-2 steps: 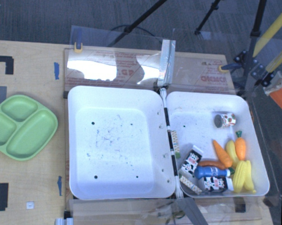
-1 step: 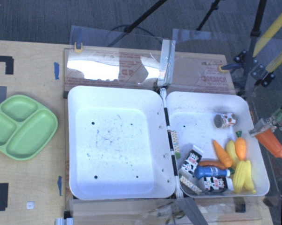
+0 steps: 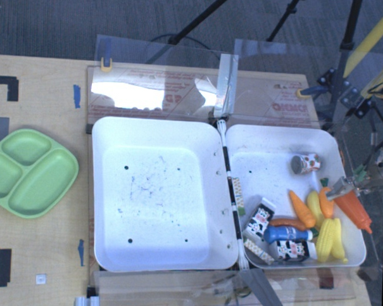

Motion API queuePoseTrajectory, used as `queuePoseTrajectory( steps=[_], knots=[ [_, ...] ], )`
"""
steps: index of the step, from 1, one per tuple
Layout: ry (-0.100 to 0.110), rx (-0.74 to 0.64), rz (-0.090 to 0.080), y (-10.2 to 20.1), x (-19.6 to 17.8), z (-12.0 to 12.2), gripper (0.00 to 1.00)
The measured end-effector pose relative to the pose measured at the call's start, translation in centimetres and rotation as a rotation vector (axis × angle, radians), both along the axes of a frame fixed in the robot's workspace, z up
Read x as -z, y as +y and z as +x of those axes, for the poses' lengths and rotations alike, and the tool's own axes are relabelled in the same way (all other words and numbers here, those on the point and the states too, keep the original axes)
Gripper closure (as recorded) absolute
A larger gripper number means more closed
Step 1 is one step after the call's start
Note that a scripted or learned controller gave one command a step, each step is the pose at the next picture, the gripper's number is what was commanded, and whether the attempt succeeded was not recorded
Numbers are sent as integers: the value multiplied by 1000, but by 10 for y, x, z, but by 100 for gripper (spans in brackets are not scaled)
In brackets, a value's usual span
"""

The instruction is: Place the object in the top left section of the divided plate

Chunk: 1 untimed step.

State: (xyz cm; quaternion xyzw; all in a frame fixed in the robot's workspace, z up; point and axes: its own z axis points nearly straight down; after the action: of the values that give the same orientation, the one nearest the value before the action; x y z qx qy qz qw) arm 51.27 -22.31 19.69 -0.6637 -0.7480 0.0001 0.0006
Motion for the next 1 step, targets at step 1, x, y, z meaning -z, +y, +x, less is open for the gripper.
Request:
queuePoseTrajectory(
  steps=[1],
  knots=[
    [-5,-178,-3,0,-102,67,100]
  ],
)
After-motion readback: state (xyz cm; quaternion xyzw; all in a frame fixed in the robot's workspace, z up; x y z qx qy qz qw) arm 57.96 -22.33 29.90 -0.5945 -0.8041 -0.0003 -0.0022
